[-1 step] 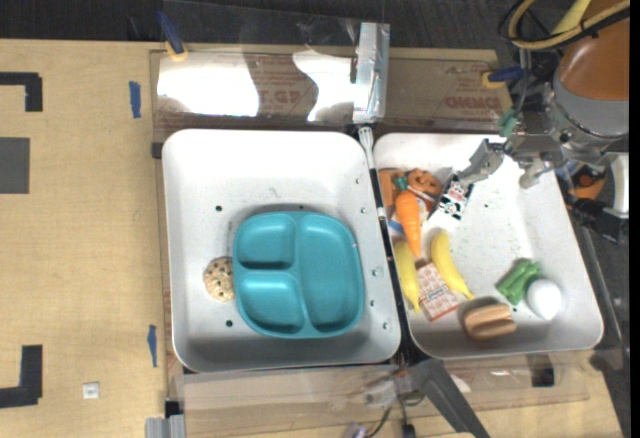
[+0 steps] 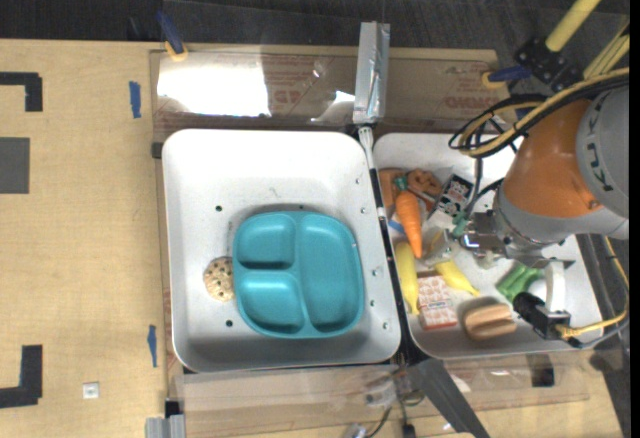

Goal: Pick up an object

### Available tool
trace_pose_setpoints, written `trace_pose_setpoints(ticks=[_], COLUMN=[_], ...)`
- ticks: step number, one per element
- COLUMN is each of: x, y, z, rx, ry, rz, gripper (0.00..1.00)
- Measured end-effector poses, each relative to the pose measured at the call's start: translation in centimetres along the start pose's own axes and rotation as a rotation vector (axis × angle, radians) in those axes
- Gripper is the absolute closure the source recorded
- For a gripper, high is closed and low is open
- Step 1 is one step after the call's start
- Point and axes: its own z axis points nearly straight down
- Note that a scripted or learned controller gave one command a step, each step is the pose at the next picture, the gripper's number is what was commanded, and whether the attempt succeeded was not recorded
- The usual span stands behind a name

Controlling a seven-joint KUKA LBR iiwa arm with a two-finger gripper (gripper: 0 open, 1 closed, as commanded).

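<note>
The gripper (image 2: 462,229), its fingers' state impossible to tell, hovered over the right bin (image 2: 560,346), with a carrot (image 2: 409,216) at its nine o'clock and a hot dog (image 2: 488,319) at six.

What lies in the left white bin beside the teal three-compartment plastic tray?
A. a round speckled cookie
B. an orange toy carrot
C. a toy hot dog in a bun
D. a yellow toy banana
A: the round speckled cookie lies on the floor of the left white bin, against the left edge of the teal three-compartment plastic tray.
</note>
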Motion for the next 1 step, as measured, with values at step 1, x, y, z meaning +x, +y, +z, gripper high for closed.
trace_pose_setpoints(ticks=[1], x=[0.03], y=[0.12], z=[-1.08], rx=[-0.004], ry=[0.0], rz=[0.001], gripper=[1.0])
